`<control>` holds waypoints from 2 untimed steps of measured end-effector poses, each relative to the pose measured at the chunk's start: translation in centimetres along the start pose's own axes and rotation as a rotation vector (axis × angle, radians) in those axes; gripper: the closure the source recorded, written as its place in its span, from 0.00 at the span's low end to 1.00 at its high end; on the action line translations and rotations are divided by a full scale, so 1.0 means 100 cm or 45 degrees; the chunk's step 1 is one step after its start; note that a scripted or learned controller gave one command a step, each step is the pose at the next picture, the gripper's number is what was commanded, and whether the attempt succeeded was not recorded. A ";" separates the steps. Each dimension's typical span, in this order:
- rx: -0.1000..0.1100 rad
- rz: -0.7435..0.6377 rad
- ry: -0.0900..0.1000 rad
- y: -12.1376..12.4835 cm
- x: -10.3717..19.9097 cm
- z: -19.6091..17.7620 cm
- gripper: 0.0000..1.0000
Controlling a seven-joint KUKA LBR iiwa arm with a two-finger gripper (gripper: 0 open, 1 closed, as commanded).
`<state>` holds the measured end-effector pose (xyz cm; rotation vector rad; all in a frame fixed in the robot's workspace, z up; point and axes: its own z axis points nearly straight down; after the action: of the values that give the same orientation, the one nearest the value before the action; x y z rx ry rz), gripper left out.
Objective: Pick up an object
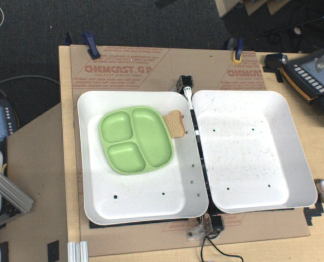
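One green plate [135, 141] beside tan cracker [175, 124]

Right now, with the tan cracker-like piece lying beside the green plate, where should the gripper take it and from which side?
Come straight down on the tan piece and pinch its two long edges near the middle. It lies flat in the left bin, touching the green plate's rim, so a side approach looks blocked there; angle the fingers to clear that rim.

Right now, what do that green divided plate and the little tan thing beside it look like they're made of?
Green plate: probably moulded plastic; uniform colour, smooth matte sheen, rounded compartment ridges. Tan piece: possibly sponge, foam or a toy cracker; dull, slightly speckled surface. Too small to settle.
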<state>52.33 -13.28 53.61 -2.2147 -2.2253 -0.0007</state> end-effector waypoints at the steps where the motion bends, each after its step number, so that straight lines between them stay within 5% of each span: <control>1: 0.000 -0.004 0.001 -0.046 0.068 0.000 0.00; 2: -0.002 -0.016 0.001 -0.044 0.215 0.002 0.00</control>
<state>47.87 8.20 53.50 -2.2007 -2.2395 -0.0035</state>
